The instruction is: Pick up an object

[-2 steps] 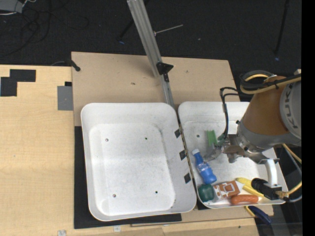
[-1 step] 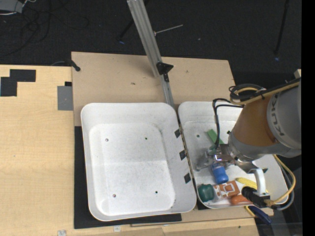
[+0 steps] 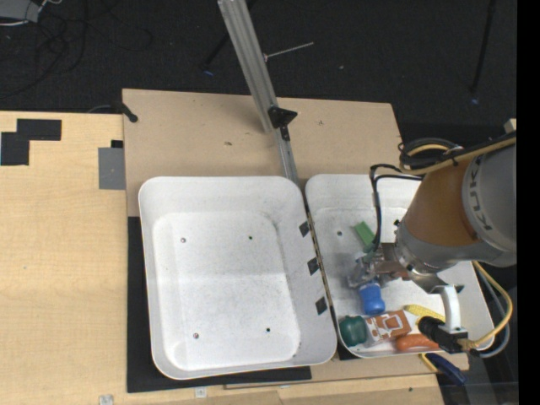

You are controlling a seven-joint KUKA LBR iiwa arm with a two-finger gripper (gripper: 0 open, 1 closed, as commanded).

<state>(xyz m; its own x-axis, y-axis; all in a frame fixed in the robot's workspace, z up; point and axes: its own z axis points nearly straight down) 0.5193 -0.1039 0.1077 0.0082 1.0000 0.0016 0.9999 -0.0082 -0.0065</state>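
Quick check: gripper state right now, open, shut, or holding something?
Gripper: cannot be told; it is low in the right bin, just above the blue object, nothing seen between its fingers.

The arm (image 3: 460,213) covers much of the right bin (image 3: 333,194); the claw (image 3: 371,270) is blurred, its finger state indiscernible; the green object (image 3: 364,232) is partly hidden.

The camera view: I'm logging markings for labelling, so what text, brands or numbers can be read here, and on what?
"KU", the visible part of dark lettering on the arm.
The orange and white packet in the right bin carries print too blurred to read.
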